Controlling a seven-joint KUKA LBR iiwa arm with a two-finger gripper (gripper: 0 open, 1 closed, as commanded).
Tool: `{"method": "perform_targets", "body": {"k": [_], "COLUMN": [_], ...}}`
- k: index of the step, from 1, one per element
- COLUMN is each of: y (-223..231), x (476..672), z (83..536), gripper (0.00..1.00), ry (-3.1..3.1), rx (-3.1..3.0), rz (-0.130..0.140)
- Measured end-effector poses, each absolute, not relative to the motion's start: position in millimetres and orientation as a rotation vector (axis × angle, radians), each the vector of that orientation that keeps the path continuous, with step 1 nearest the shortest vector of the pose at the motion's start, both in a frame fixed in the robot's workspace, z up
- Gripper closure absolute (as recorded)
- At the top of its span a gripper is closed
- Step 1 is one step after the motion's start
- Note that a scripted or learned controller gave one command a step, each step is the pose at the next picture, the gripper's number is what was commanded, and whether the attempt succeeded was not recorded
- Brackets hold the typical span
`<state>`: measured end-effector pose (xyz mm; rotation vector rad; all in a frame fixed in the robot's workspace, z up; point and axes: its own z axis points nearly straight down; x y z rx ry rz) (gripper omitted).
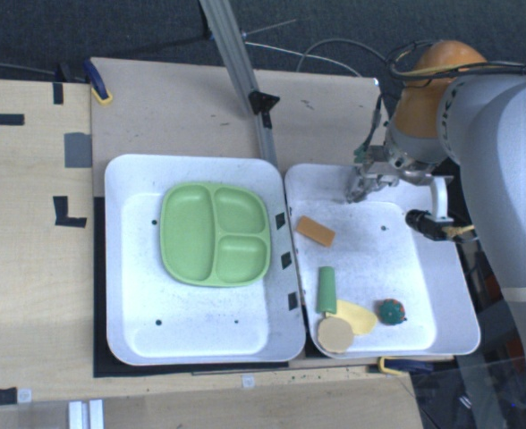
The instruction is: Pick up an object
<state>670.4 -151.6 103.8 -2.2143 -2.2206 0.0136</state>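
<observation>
On the left of the counter [30, 239], a shallow white bin [124, 266] holds a light green plastic plate with three compartments [216, 234], lying flat near the bin's far side. Just beside it to the right, a second shallow white bin [442, 320] holds the loose things: an orange rectangular block [316, 231] toward the far left, a green cylinder [326, 289] lying lengthwise below it, a tan round disc [335, 334] at the near edge overlapping a pale yellow flat piece [360, 316], and a small dark green ball with a red spot [390, 311] just right of those. At the far edge of this bin hangs the tool [363, 186], apart from every object; whether it is open or closed I cannot tell. Nothing appears lifted, so by this view the pick is not yet done: choosing, reaching and grasping all seem left.
</observation>
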Motion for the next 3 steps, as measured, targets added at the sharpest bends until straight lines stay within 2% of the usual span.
{"method": "perform_targets", "body": {"k": [1,2,3], "y": [-157,-146,-146], "x": [672.6,676.1,676.7], "z": [166,217,237], "gripper": [1.0,1.0,1.0], "ry": [-2.227,-2.228,-2.224], "rx": [-2.223,-2.221,-2.22], "rz": [-0.005,-0.005,-0.002]}}
